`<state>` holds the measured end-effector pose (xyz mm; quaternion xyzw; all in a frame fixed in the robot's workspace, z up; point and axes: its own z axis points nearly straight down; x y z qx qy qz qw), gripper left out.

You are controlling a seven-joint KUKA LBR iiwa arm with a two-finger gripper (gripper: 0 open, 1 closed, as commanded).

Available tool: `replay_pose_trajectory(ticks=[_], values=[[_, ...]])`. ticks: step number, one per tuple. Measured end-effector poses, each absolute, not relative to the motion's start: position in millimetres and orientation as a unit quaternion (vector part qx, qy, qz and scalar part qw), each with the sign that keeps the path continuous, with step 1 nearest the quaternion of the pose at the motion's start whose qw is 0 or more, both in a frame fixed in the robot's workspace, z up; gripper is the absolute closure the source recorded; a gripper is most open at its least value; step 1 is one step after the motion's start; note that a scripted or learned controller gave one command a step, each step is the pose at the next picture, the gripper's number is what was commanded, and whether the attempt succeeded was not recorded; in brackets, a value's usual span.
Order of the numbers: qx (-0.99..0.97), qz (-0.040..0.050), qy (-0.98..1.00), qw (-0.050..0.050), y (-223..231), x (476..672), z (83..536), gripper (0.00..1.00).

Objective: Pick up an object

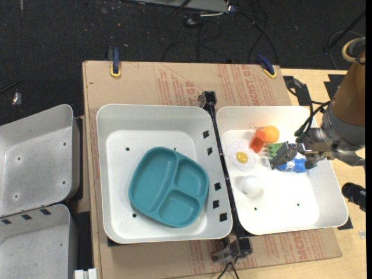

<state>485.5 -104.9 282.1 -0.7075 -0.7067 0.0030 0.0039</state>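
Where the arm (pixel 349 106) reaches in from the right, its gripper (pixel 286 154) sits low over the right bin (pixel 290 214), dark fingers pointing left, and whether they are spread or closed I cannot tell. It lies just beside a green object (pixel 273 149) and above a blue object (pixel 292 166), close enough that contact cannot be judged. Nearby in that bin are an orange ball (pixel 269 134), a red-orange piece (pixel 258 139), a fried-egg toy (pixel 242 157) and a white ball (pixel 251 185). The left bin (pixel 116 156) holds a teal divided plate (pixel 168 186). Both bins rest on a cardboard sheet (pixel 157 83) clamped at its far edge; dark floor with cables lies beyond.
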Motion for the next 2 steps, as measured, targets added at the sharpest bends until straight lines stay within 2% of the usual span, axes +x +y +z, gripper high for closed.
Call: replay_pose_trajectory(ticks=[1, 2], values=[[-0.707, 0.0001, -0.708, 0.000, -105, 487.1, 287, 0.00], [-0.707, 0.0015, -0.707, 0.002, -99, 479.7, 229, 0.00]])
